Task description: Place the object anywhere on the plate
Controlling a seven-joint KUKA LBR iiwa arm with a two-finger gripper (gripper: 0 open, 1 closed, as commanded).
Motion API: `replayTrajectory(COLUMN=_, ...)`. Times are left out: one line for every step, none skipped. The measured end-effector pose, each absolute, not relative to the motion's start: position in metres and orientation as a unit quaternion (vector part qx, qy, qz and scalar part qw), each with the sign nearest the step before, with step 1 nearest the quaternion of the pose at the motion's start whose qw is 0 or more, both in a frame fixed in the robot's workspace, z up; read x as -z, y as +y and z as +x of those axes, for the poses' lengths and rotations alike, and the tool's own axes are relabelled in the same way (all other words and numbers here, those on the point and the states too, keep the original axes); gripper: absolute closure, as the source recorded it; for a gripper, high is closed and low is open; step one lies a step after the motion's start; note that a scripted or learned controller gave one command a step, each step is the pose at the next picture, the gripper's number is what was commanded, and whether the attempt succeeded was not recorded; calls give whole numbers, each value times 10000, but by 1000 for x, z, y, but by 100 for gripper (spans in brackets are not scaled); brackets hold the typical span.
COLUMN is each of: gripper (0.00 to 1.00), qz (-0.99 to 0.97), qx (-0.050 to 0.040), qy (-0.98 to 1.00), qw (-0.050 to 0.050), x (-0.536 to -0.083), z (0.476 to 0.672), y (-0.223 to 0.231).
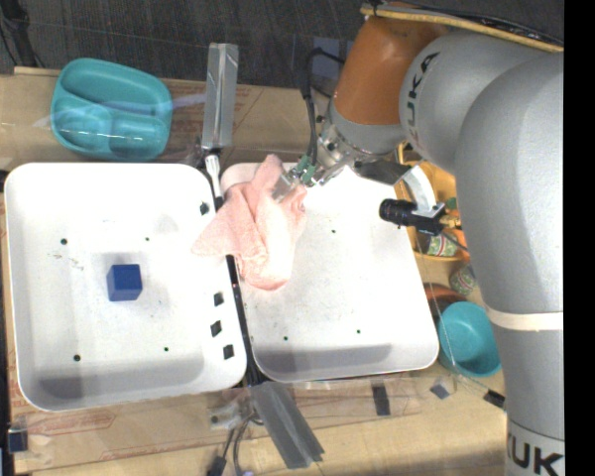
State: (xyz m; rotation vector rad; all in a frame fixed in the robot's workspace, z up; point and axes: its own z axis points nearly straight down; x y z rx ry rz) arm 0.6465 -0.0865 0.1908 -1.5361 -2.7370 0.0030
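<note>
In the camera view, two white bins stand side by side on the bench. The left bin point(40, 266) holds a small blue cube point(125, 282), which sits alone on the floor of the bin, a little left of its middle. The right bin point(357, 296) has a pink cloth point(261, 228) at its far left corner. The cloth is crumpled, and it hangs over the divide between the two bins, so one part reaches the edge of the left bin.

The grey arm with the orange band comes in from the right. Its gripper point(304, 175) is low at the far edge of the right bin, touching the upper right part of the cloth. It is too small and too hidden to tell how far open it is, or whether it has hold of the cloth.

Beyond the left bin, on the bench, lies a teal divided plate point(111, 109). A teal bowl point(468, 337) sits at the right of the right bin, near the arm.
</note>
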Motion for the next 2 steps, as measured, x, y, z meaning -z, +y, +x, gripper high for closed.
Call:
replayTrajectory(gripper=100, qz=-5396, qx=-15, qy=-8419, qw=16, x=-242, z=657, y=-21)
replayTrajectory(gripper=100, qz=-5208, qx=-24, qy=-8537, qw=24, x=-201, z=656, y=58)
